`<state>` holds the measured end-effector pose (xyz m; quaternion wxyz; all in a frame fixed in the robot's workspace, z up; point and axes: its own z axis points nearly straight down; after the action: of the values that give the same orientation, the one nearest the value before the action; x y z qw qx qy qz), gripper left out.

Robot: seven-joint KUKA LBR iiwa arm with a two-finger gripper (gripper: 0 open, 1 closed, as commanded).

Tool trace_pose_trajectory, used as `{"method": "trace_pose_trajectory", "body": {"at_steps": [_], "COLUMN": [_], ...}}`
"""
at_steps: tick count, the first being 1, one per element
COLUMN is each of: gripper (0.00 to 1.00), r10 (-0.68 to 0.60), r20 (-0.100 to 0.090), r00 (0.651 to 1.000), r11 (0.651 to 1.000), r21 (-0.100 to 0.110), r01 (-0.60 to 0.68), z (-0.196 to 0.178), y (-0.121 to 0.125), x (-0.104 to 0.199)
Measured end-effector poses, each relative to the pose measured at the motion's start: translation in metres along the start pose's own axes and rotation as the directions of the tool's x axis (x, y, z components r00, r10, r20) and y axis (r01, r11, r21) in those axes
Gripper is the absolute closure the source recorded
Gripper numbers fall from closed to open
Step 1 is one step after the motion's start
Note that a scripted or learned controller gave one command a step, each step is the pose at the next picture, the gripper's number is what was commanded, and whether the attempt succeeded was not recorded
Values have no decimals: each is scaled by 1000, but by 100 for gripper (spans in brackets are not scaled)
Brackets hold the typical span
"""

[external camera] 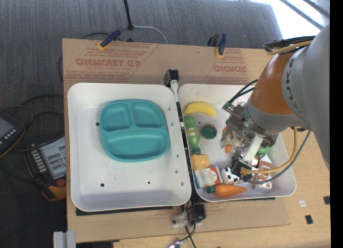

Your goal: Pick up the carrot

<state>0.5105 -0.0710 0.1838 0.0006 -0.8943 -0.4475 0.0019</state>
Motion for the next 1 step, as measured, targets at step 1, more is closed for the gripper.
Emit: {"method": "trace_pose_trajectory", "body": {"at_steps": [1], "gripper": [100], "r10": [112], "r20": [-1], "r00": [994], "r11": [994], "r21": [-1], "r01": [-112], "z": [0], "y": [52], "x": [75]}}
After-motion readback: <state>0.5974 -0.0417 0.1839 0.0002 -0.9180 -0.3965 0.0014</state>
